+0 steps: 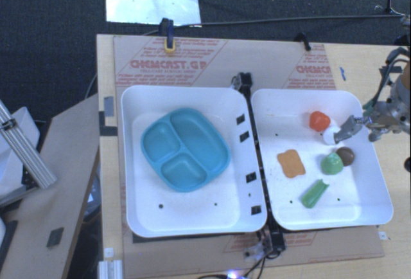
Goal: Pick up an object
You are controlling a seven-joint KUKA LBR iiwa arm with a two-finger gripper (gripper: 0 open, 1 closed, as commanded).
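The right bin (369,204) holds a red piece (319,121) with a small white piece (329,136) just below it. It also holds a brown ball (346,155), a round green piece (332,164), a flat orange piece (291,162) and a long green piece (314,194). My gripper (359,130) hangs over the bin's right side, above the brown ball and right of the red piece. It is open, with nothing between its fingers. One fingertip (345,129) is close to the white piece.
The left bin (148,213) holds a blue divided plate (185,149). A row of black clips (247,155) runs along the seam between the bins. The cardboard sheet (192,59) lies under both bins, with a clamp (168,36) at its far edge.
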